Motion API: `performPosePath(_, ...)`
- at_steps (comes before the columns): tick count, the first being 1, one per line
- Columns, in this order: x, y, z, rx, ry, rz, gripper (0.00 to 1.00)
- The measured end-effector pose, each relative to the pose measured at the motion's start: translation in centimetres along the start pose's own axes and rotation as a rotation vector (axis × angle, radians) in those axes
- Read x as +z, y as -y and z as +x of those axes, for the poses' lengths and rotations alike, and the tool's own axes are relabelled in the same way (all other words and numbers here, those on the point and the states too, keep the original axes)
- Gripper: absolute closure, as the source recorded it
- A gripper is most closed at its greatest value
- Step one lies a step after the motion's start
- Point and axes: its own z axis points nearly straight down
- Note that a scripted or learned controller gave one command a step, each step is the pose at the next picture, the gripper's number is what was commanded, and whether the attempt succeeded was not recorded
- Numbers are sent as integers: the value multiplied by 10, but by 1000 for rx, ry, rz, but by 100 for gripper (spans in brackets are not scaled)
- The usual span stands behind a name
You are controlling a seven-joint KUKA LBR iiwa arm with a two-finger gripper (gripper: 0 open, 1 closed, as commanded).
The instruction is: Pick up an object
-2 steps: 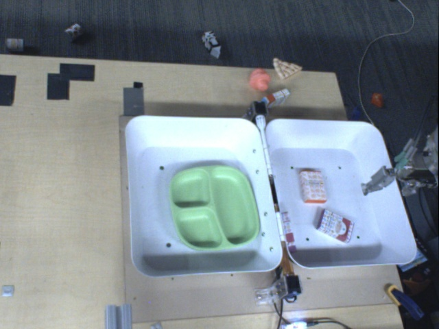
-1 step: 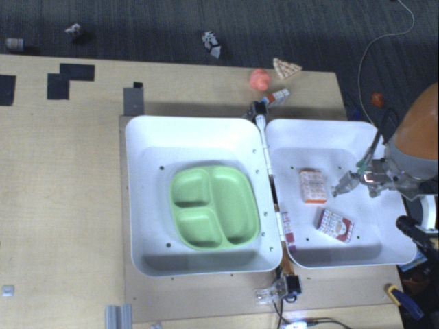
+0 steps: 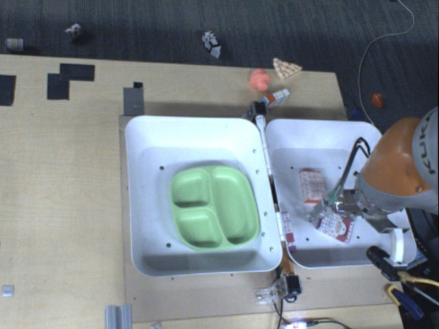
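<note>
Arm [image 3: 401, 163]: reaching in from three o'clock, low over the right bin [image 3: 295, 139].
Hand [image 3: 328, 214]: down on a red-and-white packet [image 3: 336, 226]; whether it's gripping, I cannot tell.
Packet: near the bin's six o'clock wall.
Second wrapper [image 3: 311, 185]: just toward twelve o'clock from the hand.
Left bin [image 3: 147, 184]: green divided tray [image 3: 214, 208] in the middle.
Desk [image 3: 62, 204]: orange ball [image 3: 259, 79] at its twelve o'clock edge.

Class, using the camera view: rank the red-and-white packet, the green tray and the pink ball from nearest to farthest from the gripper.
1. Red-and-white packet: right bin, just left of the gripper.
2. Green tray: left bin.
3. Pink ball: on the bench behind the bins.
</note>
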Motion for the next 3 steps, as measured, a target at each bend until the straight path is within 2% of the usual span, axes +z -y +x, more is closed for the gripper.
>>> performPosePath(1, -12, -2, 0, -1, 1, -7, 100)
performPosePath(2, -11, -2, 0, -1, 1, -6, 0)
performPosePath(3, -22, -4, 1, -3, 1, -10, 100)
